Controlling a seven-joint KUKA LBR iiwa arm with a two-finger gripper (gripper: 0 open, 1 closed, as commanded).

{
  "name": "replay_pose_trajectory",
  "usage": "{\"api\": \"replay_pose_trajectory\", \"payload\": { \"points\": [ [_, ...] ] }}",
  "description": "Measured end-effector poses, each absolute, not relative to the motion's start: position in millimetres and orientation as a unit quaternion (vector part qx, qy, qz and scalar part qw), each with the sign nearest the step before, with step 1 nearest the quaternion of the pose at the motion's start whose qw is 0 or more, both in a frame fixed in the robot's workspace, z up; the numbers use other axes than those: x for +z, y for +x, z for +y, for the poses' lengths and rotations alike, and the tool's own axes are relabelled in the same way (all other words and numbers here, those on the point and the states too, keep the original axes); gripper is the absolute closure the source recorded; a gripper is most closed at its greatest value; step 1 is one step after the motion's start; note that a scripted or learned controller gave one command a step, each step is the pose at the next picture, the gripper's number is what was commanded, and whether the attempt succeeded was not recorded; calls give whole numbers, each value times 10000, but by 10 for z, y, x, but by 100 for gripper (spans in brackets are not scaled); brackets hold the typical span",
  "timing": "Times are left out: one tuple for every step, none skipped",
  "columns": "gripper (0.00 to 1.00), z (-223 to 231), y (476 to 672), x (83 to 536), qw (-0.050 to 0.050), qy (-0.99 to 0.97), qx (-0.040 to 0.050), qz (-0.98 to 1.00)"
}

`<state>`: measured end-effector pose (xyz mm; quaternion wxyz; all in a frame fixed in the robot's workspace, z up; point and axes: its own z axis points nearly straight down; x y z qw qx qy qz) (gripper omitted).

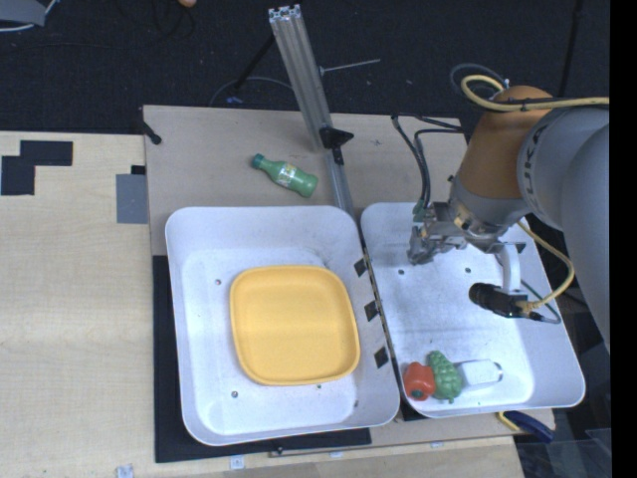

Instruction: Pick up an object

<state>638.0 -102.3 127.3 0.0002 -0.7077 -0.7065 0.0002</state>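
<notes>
My gripper hangs over the back part of the right bin, with the grey arm and its orange band reaching in from the right. Nothing shows between its fingers. At the right bin's front edge lie a red pepper, a green bumpy toy vegetable touching it, and a white piece just to their right. These sit well in front of the gripper. A yellow square plate lies flat in the middle of the left bin.
A green bottle lies on its side on the bench behind the left bin. A slanted metal rail rises from the bench between the two bins. Black clips line the seam between the bins.
</notes>
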Motion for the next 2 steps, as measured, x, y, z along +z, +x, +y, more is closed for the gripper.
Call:
{"api": "replay_pose_trajectory", "payload": {
  "points": [
    [100, -1014, 6393, 1896, -17, -7073, -13, -7069],
    [100, -1090, 6324, 2446, -18, -7077, -13, -7065]
  ]
}}
